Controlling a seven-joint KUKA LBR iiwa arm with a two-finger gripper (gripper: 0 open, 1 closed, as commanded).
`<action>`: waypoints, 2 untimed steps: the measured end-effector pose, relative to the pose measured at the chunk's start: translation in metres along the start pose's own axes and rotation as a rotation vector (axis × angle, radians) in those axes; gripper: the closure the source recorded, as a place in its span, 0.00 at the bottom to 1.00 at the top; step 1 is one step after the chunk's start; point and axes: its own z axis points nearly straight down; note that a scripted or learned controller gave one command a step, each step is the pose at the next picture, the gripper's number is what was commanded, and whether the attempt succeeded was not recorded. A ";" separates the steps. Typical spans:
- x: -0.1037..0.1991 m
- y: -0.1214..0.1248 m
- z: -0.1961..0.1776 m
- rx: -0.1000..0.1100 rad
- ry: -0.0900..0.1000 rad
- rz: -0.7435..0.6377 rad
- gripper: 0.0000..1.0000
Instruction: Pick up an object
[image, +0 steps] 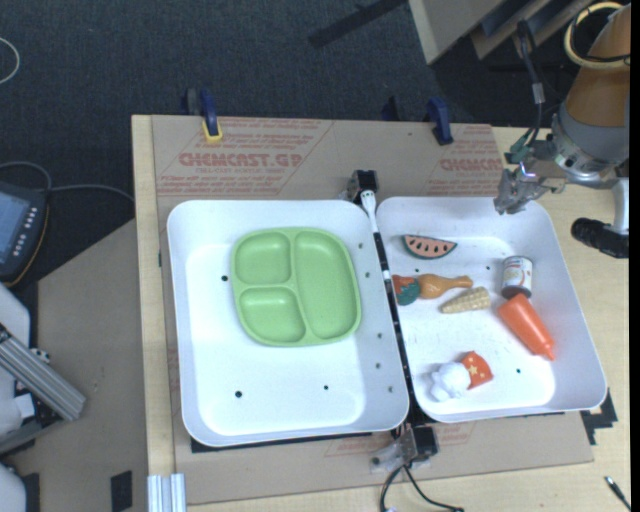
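We're looking down on the bench (150, 300) now, the biggest thing in play, with the left bin (200, 380) and the right bin (570, 340) side by side on it. In the left bin sits the green divided plate (296, 286), nothing on it. Up at two o'clock the arm (600, 90) leans in, and its gripper (515, 195) hangs just over the far rim of the right bin, near that bin's twelve o'clock edge. We cannot tell how the gripper is set, wide or narrow; it is too small and dark against the rim, and we see nothing held there.

Now the candidates, big to small. The carrot (526, 326) lies at the bin's three o'clock side, long axis running from eleven to five o'clock, leafy end uppermost. The drumstick (428, 287) lies flat across nine to three, with the watermelon slice (430, 245) just beyond it. The corn piece (467, 300) sits between drumstick and carrot. The small can (516, 272) touches the carrot's top. The red and white piece (462, 373) lies low, at six o'clock.

From the gripper, the can lies nearest, straight down at six o'clock, well below the rim. We judge that the descent heads there or to the carrot.
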 end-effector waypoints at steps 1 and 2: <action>0.000 0.001 -0.033 0.000 0.000 0.000 1.00; 0.037 -0.024 -0.025 0.010 0.004 -0.001 1.00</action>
